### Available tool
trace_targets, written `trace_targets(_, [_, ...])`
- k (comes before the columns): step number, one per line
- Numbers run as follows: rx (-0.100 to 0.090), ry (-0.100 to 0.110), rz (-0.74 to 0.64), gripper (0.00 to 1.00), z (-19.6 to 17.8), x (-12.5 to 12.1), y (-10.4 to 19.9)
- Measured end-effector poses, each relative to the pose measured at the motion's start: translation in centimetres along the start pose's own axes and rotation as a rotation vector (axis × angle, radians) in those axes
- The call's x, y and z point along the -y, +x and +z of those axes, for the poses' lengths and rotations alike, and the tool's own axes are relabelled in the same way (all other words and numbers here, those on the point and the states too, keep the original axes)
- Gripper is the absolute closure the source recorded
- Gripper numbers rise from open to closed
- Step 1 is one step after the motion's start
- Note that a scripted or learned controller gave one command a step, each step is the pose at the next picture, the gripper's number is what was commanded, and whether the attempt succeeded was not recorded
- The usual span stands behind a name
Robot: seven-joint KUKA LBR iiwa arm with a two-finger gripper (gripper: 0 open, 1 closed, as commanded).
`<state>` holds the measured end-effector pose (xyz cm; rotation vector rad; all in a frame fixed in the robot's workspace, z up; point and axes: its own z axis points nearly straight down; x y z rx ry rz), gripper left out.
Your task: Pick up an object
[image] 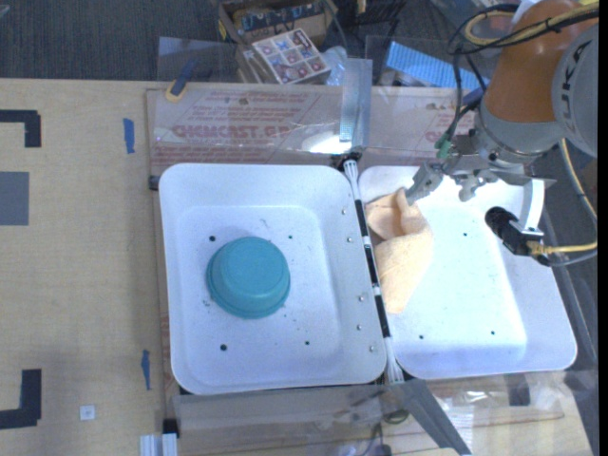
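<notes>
Arm over the right bin, jaws at a tan cloth.

The grey arm with its orange band reaches in from the right, and its gripper [425, 184] hangs above the far left part of the right bin [494, 335]. One finger tip touches or sits just over the upper fold of a tan cloth [399, 250] that lies crumpled against this bin's left wall; whether the jaws are spread or closed on it I cannot tell. The left bin [180, 350] holds a teal bowl [249, 275], upside down, near its middle and well apart from the cloth. Both white bins rest side by side on the wooden table [76, 283].
</notes>
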<state>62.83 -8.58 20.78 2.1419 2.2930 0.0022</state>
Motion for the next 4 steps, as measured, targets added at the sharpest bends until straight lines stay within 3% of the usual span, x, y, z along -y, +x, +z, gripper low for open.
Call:
trace_targets(1, [-0.001,0.000,-0.140,0.00,11.2,-3.8,-2.1])
trace_targets(2, [0.001,0.002,-0.408,0.00,11.9,-3.4,-1.3])
trace_targets(3, [0.001,-0.006,-0.407,1.00,10.7,-3.7,-1.3])
trace_targets(4, [0.000,-0.002,-0.470,1.00,2.1,-4.4,6.2])
